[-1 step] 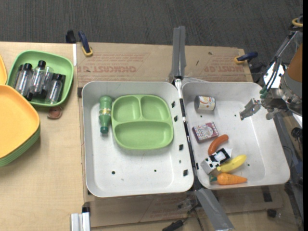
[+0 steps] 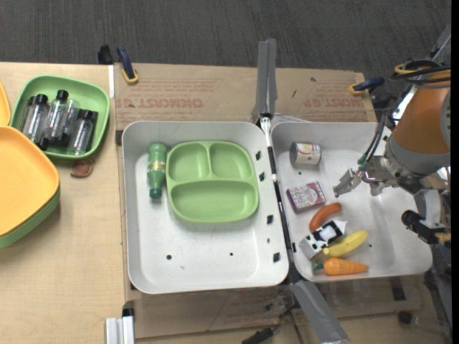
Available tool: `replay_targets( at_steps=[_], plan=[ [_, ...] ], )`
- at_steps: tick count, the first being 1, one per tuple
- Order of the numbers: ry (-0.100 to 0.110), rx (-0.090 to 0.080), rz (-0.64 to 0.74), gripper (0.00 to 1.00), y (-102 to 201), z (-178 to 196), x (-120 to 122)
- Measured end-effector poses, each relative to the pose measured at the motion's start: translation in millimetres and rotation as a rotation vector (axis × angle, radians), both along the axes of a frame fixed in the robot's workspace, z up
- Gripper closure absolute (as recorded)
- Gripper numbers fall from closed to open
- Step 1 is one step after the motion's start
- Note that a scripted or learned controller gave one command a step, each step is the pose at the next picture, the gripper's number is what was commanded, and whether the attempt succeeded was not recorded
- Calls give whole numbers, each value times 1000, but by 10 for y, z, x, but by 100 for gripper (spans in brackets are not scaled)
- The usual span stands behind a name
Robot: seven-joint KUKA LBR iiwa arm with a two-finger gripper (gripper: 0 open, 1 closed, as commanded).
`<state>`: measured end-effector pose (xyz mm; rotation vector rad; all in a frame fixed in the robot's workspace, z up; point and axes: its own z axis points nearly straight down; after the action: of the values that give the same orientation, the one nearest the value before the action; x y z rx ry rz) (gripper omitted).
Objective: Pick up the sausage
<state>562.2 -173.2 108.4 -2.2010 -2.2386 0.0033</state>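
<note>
The sausage lies in the right bin, between the pink packet and the banana. It looks light, smooth, perhaps slippery; grip across its middle. The gripper hovers nearby, jaws spread, holding nothing.

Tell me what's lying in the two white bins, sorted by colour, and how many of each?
Green: 2, a bottle and a divided plate, both in the left bin
Red-orange: 2, the sausage and a carrot
Yellow: 1, a banana
Pinkish: 1, a small packet
Pale: 1, a can
Black and white: 1, a small carton
Total: 8
</note>
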Motion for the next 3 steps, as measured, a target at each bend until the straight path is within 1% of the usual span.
replay_targets(
  at_steps=[1, 2, 3],
  plan=[
    [1, 0, -88, 0, 422, -177, -219],
    [2, 0, -92, 100, 409, -95, -225],
    [0, -1, -299, 100, -370, -177, -491]
  ],
)
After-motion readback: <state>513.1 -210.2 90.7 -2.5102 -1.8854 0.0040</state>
